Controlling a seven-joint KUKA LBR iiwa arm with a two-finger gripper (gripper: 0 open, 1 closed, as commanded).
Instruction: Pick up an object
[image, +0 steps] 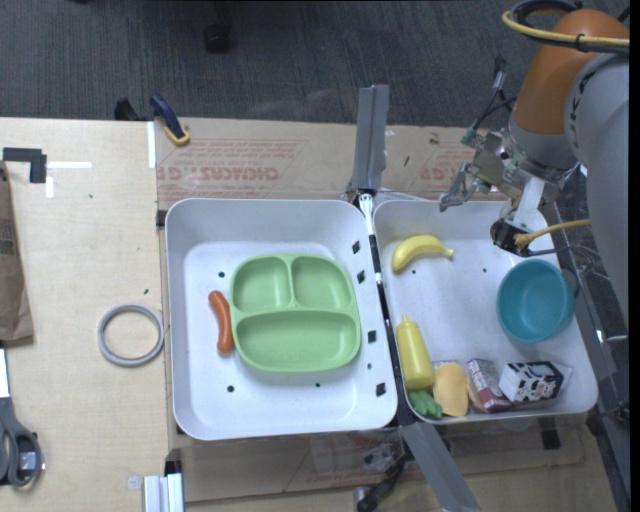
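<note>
From my station I see the arm (580, 90) entering at the upper right of the frame, its orange band above the wrist. The hand (470, 185) hangs over the far edge of the right bin (470, 300), near the upper right of the frame. I cannot tell whether it is apart or together at this angle, and I see nothing between its tips.

The right bin carries the objects I could pick. A yellow banana (420, 250) lies in its upper left part, just below and left of the hand, apart from it. A blue bowl (535, 300) sits against the right wall. Along the near edge, from left to right, I see a yellow bottle (413, 352) lying by the left wall, a small green item (425, 404) at its lower end, a pale yellow piece (451, 388) touching it, a reddish packet (485, 386), and a black-and-white carton (530, 381).

The left bin (190, 330) holds a green divided plate (295, 312) in its middle, with an orange sausage-shaped toy (222, 320) lying just beside the plate's left rim.

On the surface (80, 260) at the left of the frame, a grey ring (130, 333) rests well apart from the bins. A blue-and-yellow clamp (170, 120) sits near the upper left, at the cardboard's edge.
</note>
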